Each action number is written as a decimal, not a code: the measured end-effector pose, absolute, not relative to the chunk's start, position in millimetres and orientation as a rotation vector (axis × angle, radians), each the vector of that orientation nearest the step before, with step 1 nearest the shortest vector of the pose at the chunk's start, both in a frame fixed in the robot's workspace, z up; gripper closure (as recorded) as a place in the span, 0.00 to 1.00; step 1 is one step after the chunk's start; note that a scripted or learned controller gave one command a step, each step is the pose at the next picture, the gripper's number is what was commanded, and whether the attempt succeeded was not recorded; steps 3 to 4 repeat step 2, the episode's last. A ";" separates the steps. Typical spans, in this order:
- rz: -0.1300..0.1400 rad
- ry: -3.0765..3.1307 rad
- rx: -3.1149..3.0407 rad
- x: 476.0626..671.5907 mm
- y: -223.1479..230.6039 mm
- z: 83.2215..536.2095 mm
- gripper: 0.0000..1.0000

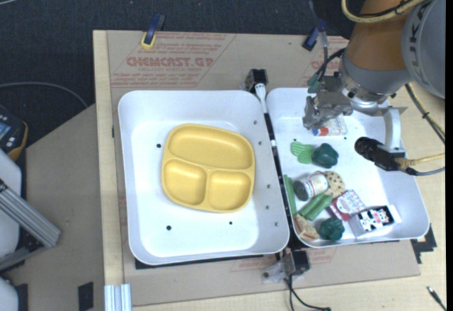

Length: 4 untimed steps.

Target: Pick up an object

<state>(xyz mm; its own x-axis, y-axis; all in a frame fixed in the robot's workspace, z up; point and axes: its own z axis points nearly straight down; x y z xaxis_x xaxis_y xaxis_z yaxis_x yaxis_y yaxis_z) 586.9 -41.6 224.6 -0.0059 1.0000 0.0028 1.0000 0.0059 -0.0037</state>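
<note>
My gripper (pixel 322 117) hangs over the far left part of the right bin (pixel 410 193), below the orange band of the arm. A small white item with red and blue marks (pixel 331 129) lies right beneath it. Nearer the camera in that bin lie a light green piece (pixel 303 152), a dark green round piece (pixel 326 155), a small jar (pixel 310 186) on its side, a speckled cookie (pixel 333 181), a long green vegetable (pixel 314 205), a dark green lump (pixel 330 230), a pink packet (pixel 349 202) and a black-and-white card (pixel 374 217).
The left bin (pixel 141 161) holds a yellow divided plate (pixel 208 166). A black cylinder with a yellow cable (pixel 373 151) juts from the arm over the right bin. Both bins rest on a cardboard sheet (pixel 177 54) with clamps at its far edge.
</note>
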 end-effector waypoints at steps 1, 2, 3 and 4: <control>-0.004 -2.229 -2.213 584.4 14.0 234.5 1.00; 0.005 -2.222 -2.215 587.9 39.2 213.5 1.00; 0.005 -2.222 -2.215 587.9 39.2 213.5 1.00; 0.005 -2.222 -2.215 587.9 39.2 213.5 1.00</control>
